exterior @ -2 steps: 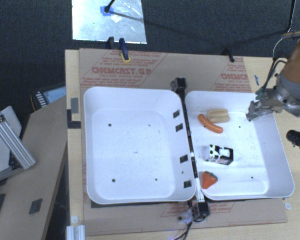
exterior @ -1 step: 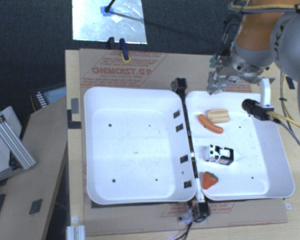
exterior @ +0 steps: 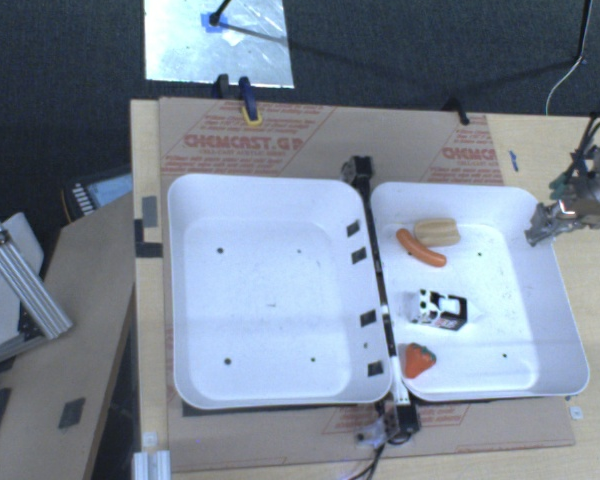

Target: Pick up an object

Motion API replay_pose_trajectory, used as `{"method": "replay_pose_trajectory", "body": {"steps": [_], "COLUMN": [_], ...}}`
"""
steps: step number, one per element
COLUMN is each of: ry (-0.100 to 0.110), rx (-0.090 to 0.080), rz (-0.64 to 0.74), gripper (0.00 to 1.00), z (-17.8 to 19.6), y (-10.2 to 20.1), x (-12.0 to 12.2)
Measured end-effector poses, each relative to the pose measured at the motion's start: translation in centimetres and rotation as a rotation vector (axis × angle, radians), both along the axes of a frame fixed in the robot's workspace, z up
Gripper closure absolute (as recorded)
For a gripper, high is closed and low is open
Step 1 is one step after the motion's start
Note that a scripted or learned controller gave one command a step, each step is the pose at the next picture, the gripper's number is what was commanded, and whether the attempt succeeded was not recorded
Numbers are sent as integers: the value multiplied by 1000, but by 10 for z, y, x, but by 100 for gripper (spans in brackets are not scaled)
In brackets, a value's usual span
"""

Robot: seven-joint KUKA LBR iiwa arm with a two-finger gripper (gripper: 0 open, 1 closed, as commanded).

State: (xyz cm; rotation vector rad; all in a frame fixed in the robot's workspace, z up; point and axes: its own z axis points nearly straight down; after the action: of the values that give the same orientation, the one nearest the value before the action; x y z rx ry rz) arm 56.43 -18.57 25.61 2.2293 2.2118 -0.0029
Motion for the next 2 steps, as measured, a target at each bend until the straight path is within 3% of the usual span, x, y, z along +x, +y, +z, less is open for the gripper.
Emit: {"method": "replay_pose_trajectory", "body": {"steps": [1, 2], "ry": [0, -6], "rx": [5, 2], "rz": [21, 14], "gripper": [100, 100], "z": [-30, -17], "y": [108, 101], "x": [17, 18]}}
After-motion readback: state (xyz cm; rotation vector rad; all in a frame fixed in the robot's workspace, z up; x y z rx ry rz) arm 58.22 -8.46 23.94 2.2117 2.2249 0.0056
